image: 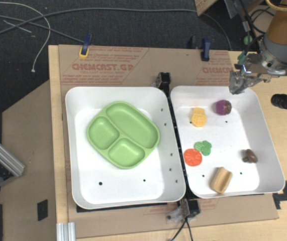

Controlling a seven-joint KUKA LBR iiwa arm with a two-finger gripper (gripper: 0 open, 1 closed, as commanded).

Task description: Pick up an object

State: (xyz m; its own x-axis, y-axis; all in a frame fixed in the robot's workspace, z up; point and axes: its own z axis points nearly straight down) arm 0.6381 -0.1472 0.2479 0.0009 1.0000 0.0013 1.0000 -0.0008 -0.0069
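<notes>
The surface (58,134) carries two shallow white bins side by side. The left bin (83,185) contains one item: a green divided plate (123,134) with three compartments, lying flat near the bin's centre.

The right bin (264,149) contains six items:
- one purple round object (222,107), near the far edge;
- one yellow object (198,117), just left of the purple one and apart from it;
- one green leafy object (203,146), near the bin's middle;
- one orange-red disc (193,157), touching or just beside the green leafy object on its near-left side;
- one dark brown object (249,156), near the right wall;
- one tan cylinder (221,179), lying on its side near the front edge.

The gripper (237,86) sits at the far edge of the right bin, above and slightly right of the purple round object. Whether the jaws are released or clenched cannot be determined; no item is visible between them. The grey arm with its orange band (284,24) enters from the upper right.

Two clamps, one blue and yellow (86,45) and one blue (205,49), sit on the far edge of the surface.
</notes>
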